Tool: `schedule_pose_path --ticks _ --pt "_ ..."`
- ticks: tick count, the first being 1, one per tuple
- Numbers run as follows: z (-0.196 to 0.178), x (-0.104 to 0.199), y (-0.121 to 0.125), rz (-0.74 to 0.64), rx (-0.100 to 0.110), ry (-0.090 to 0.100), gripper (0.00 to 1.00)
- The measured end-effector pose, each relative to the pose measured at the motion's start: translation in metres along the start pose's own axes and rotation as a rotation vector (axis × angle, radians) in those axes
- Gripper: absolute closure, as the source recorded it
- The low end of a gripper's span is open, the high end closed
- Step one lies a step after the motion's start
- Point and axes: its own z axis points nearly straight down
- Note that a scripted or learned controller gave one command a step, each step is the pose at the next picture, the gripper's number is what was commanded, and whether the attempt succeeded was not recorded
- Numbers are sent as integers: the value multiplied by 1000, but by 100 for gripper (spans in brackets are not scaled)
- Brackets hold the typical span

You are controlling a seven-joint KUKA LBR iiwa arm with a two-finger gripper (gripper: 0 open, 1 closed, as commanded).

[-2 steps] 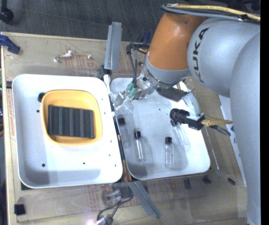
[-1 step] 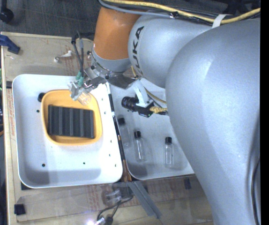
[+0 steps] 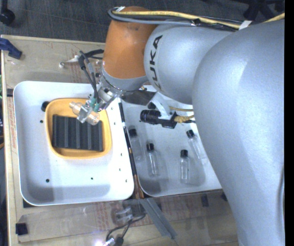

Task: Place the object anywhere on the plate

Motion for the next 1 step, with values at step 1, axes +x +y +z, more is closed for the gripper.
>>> schedule_pose_path --ticks 1 --pt "0 0 0 1 0 0 0"
